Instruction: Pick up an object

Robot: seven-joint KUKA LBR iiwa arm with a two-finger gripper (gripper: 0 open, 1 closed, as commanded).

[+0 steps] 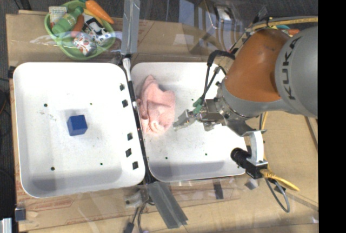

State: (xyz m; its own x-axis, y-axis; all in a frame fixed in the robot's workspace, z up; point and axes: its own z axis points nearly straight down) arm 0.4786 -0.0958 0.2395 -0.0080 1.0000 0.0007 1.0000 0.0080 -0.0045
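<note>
As 1 arm reaches from the right, the gripper (181, 120) hovers at the pink cloth (155, 106) | cloth: right bin (184, 170), left wall, long axis up-down | finger state: cannot tell.

Bright even overhead light, soft shadows, sharp

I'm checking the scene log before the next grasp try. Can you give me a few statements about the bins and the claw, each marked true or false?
1. The blue cube lies in the left bin. True.
2. The pink cloth lies in the left bin. False: it lies in the right bin, near the divider.
3. The claw is over the right bin. True.
4. The green bowl sits inside a bin. False: it sits on the bench beyond the left bin.
</note>
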